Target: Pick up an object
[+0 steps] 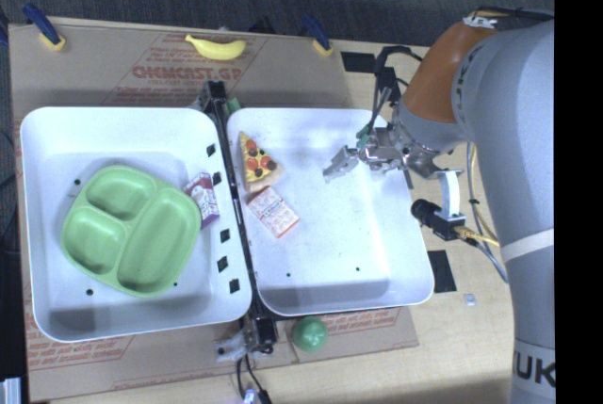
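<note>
My tool point(341, 163) hangs over the upper right part of the right bin point(400, 275), tilted toward the bin's middle, with nothing between its fingers; whether they stand apart or together I cannot tell from this slant. The likeliest things to pick lie against the bin's left side: a toy pizza slice point(255, 161) near the divider, and just below it a small red-and-white packet point(274, 213), the two nearly touching. The slice looks like moulded plastic, so I judge it light, stiff and a little slick; I would pinch it across its narrow width, near the crust end, where the sides run closest to parallel. The packet looks flat and flimsy, likely to lie tight on the floor and slide or crumple, so it seems the poorer choice. In the left bin point(38, 204) sit a green divided tray point(127, 228) and another small packet point(203, 198) at its right edge. A toy banana point(216, 45) and a green ball point(308, 333) rest on the desk point(471, 346) outside the bins.
</note>
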Controlling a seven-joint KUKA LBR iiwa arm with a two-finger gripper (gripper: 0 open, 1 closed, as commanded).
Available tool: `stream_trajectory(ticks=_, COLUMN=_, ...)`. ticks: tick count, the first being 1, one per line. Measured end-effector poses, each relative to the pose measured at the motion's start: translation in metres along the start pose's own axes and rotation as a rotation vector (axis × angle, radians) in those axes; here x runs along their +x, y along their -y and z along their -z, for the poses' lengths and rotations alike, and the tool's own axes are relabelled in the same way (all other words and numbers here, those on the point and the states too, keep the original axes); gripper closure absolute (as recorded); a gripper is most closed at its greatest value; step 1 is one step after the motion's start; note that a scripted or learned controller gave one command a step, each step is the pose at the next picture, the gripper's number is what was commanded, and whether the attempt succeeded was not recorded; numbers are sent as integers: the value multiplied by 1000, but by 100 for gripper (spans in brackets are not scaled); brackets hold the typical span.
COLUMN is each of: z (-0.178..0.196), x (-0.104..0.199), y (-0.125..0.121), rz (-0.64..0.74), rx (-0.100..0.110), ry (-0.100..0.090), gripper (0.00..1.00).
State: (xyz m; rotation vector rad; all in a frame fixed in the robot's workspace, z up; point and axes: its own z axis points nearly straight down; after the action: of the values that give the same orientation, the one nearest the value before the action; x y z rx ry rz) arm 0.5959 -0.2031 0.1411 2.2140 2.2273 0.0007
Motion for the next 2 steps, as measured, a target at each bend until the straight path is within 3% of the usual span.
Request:
stream_trajectory(ticks=1, z=-28, x=-8, y=90, rz=0, rx=6, ry=-1, gripper=0)
stream_trajectory(ticks=2, z=-50, x=66, y=120, rz=2, rx=6, ry=-3, gripper=0)
